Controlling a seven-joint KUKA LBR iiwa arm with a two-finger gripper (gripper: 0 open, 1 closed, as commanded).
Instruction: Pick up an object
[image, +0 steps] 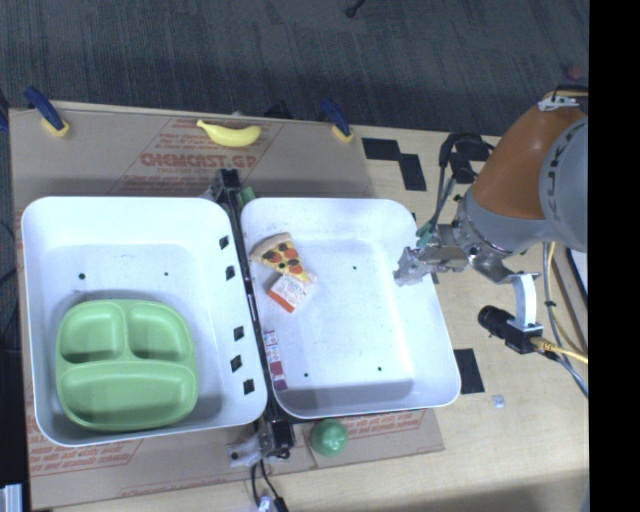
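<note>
- Two shallow white bins sit side by side on a sheet of printed cardboard (190, 160) laid over a light wooden desk (520, 440).
- The left bin (120, 225) holds a green divided tray (125, 362) with three compartments, lying flat in the near left part of the bin.
- The right bin (400, 350) holds two small items close to its left wall: a toy pizza slice (279, 254), and just below it, touching or nearly touching, a small orange and white packet (290, 290).
- The grey arm with its orange band (525, 165) reaches in from the right.
- The tool (410, 268) hangs at the right rim of the right bin, well apart from the pizza slice and the packet. Nothing is seen between its tips; whether it is released or clenched cannot be told.
- A toy banana (229, 131) lies on the cardboard beyond the bins.
- A green ball (328, 437) rests on the cardboard just in front of the right bin.
- Blue clamps (46, 111) grip the far edge of the cardboard.
</note>
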